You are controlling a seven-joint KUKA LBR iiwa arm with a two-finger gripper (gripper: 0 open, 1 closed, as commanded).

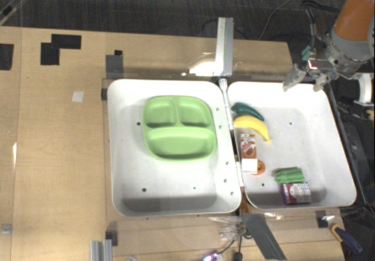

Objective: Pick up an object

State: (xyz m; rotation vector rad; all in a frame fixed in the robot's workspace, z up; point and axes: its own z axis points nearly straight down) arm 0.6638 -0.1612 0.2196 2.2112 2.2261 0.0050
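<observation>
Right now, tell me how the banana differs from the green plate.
The banana is yellow, curved and small; the green plate is light green, a rounded rectangle and far larger. The banana lies in the right bin near the divider, beside other items; the plate sits alone in the left bin. The plate has three compartments; the banana is one solid piece. Both lie flat.

The gripper (306, 81) hangs open over the right bin's (328, 136) rim at one o'clock, holding nothing. The left bin (123, 136) carries a green divided plate (179, 126). At the right bin's nine o'clock lies a banana (253, 127); a can (296, 193) sits at five o'clock.
</observation>
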